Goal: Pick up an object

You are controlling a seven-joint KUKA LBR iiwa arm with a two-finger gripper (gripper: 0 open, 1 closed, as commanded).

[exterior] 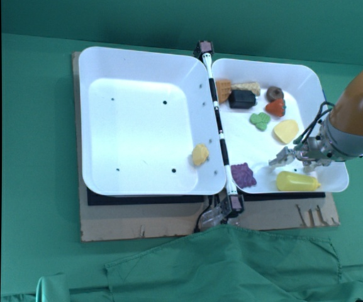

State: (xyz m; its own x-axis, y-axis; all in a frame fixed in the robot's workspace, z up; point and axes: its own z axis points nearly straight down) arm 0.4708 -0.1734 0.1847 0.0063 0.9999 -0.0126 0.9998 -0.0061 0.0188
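Two shallow white bins sit side by side, the left bin [106,74] and the right bin [307,80], touching along a black-and-white divider strip [214,99]. They're on a brown cardboard sheet [137,222] over the green desk [43,137]. Rumpled green cloth [231,263] lies near the front edge, probably just a loose cover.

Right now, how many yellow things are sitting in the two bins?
3. One yellow lump in the left bin's near right corner; a pale yellow piece mid right bin; a yellow bottle along its near edge. The arm may hide others.
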